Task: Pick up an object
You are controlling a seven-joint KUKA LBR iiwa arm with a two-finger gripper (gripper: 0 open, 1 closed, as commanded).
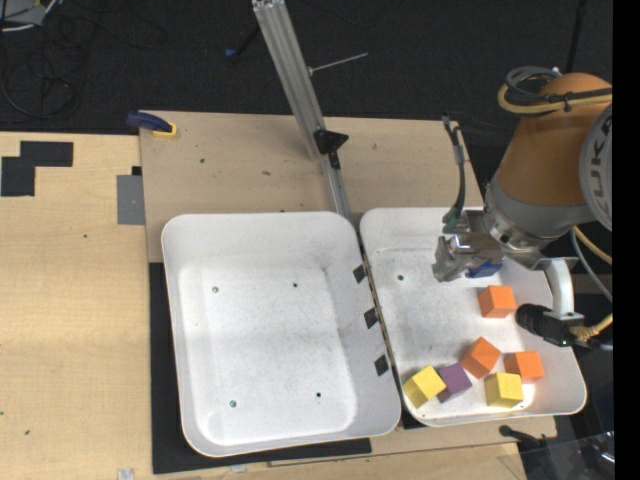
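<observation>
My gripper [458,260] hangs low over the upper middle of the right bin [420,308]. A small blue object [487,266] peeks out just right of it, partly hidden by the metal body. An orange cube [496,301] lies a little below and to the right of the gripper. Near the bin's front edge sit another orange cube [481,356], a third orange cube [527,366], a purple block [454,379] and two yellow blocks [425,384] [503,389].
The left bin [265,333] lies beside the right one, joined by black clips [368,317]. A slanted aluminium rail [297,83] rises behind the bins. The arm's orange and grey body [550,158] overhangs the right bin's far right corner.
</observation>
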